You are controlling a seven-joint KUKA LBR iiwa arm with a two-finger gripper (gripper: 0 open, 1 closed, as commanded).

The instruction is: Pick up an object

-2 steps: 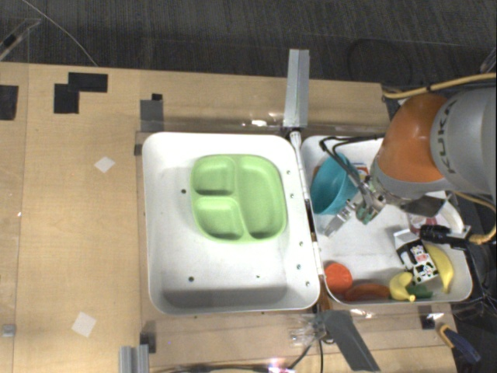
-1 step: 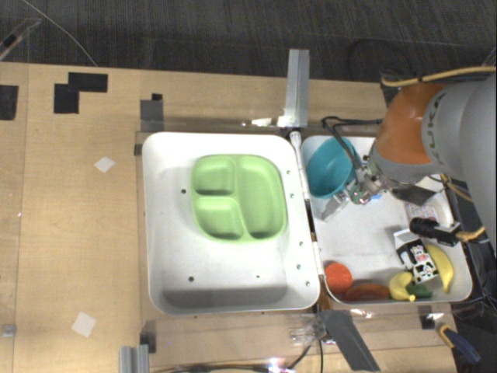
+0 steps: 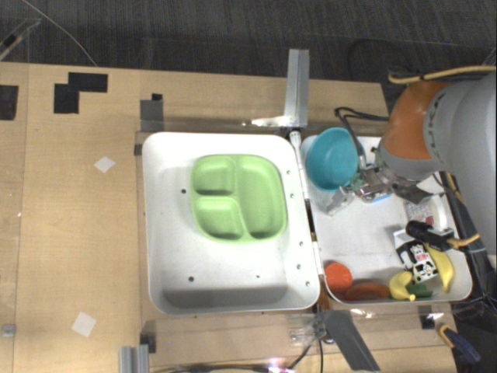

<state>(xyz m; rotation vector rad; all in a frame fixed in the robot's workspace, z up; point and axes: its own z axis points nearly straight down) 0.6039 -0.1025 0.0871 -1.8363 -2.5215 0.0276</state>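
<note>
Teal cup (image 3: 332,157): lies tipped in the far left corner of the right bin (image 3: 365,231), close against the wall shared with the left bin; I take it as the thing being tried for.
Claw (image 3: 359,183): low in the right bin, just beside the cup's near right edge; whether it grips the cup, or how its jaws stand, I cannot tell, since the cup and the wrist crowd that spot.
Arm (image 3: 435,130): reaches in from the right, its orange band above the wrist, bent down over the far part of the right bin.
Other things in the right bin: a yellow banana (image 3: 443,269) and a small black-and-white toy (image 3: 419,266) at the near right corner, an orange ball (image 3: 338,273) and a dark red piece (image 3: 366,291) along the near wall.
Left bin (image 3: 167,208): carries a green divided tray (image 3: 237,196), lying flat near its middle.
Table (image 3: 70,231): pale wood, bearing both bins side by side.
Progress: by my reading the reach is made and the claw is at the cup, but no lift shows; a sure grip and the raise are left.
</note>
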